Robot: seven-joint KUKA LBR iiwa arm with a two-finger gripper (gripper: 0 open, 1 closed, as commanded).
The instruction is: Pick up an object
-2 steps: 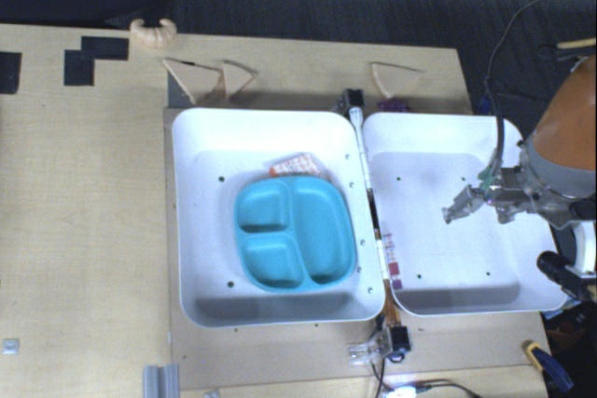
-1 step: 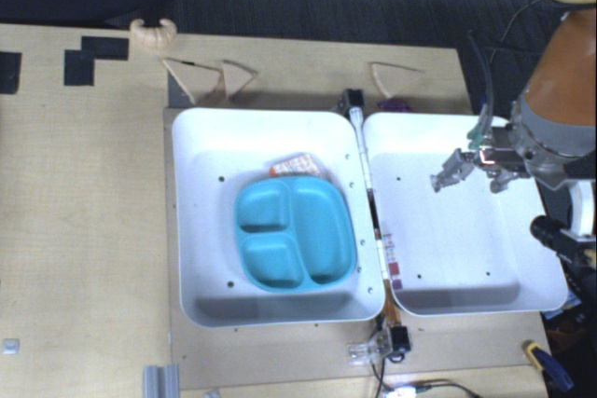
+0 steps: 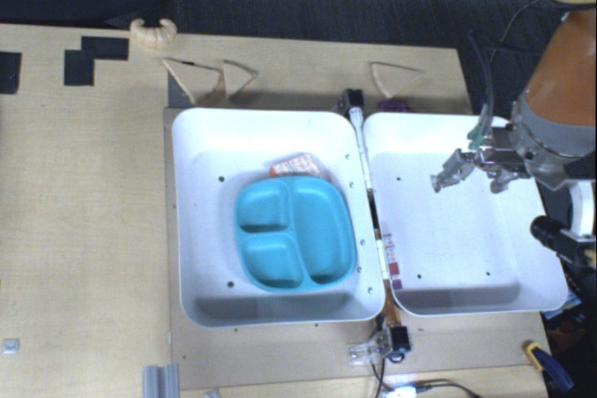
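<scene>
A blue divided plate (image 3: 296, 232) lies in the left white bin (image 3: 201, 200). A small orange and white packet (image 3: 297, 166) peeks out from behind the plate's far edge. My gripper (image 3: 466, 181) hangs over the right white bin (image 3: 448, 266), in its upper right part, well to the right of the plate. Its two fingers (image 3: 448, 174) are spread apart and hold nothing, so it is open.
A black divider strip (image 3: 366, 172) runs between the two bins. Cables and a small connector (image 3: 392, 345) lie at the bench's front edge. A dark purple thing (image 3: 395, 105) sits just behind the right bin. The arm's orange band (image 3: 569, 70) is at the right.
</scene>
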